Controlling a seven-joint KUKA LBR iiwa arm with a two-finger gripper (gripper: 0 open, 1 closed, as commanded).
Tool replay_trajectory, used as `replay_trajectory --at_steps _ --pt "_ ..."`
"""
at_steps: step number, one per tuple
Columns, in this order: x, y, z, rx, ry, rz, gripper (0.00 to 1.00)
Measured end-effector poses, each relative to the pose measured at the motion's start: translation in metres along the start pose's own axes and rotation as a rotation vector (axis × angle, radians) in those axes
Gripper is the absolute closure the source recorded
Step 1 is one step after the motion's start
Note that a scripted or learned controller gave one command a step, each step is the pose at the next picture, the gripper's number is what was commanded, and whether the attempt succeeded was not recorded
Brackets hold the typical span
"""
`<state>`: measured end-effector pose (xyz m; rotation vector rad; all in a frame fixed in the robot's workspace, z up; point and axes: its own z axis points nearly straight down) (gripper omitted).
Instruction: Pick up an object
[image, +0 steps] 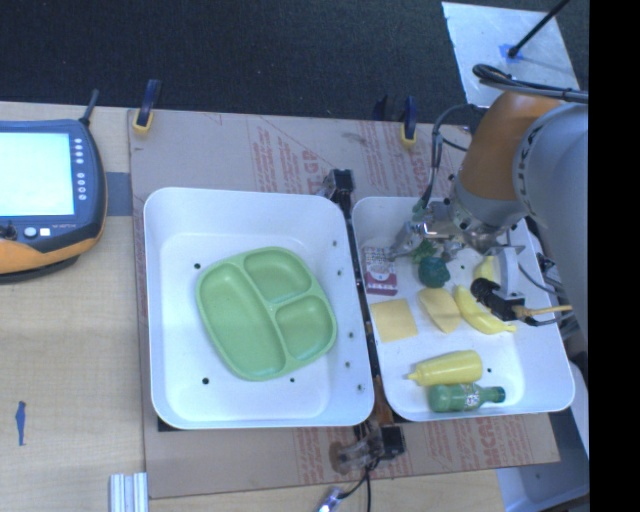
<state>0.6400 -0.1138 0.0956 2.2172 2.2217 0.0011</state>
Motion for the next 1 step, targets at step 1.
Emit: replay_trajectory --at_steps 1 --pt "-0.0367 -0.0312 0.0039 0.007 0.001 -0.001 0.0"
